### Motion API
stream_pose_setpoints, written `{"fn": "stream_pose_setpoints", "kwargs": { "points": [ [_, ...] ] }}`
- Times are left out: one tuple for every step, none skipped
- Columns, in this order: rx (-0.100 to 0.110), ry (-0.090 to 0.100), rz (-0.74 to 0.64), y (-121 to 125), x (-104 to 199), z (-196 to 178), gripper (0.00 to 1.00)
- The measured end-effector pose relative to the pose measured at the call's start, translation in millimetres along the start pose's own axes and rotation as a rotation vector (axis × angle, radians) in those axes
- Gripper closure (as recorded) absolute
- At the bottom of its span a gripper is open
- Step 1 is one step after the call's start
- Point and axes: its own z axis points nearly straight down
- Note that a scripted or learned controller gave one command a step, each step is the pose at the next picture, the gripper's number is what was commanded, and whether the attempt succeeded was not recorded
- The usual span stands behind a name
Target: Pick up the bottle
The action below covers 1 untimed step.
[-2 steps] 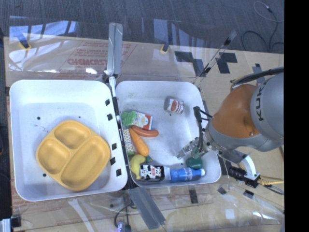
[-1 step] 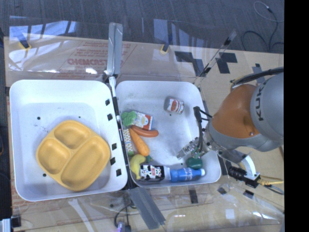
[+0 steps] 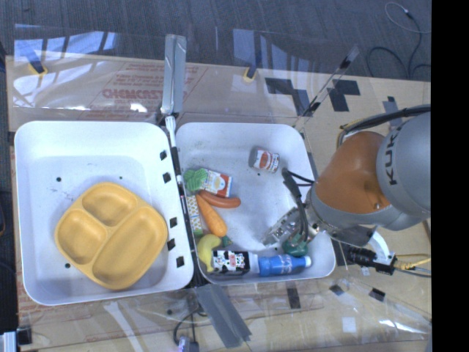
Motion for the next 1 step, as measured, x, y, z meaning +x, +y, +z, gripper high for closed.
{"fn": "stream_pose_setpoints", "kwargs": {
  "points": [
    [-0.001, -0.001, -0.005, 0.8, -0.3, -10.3, 1.0]
  ]
}}
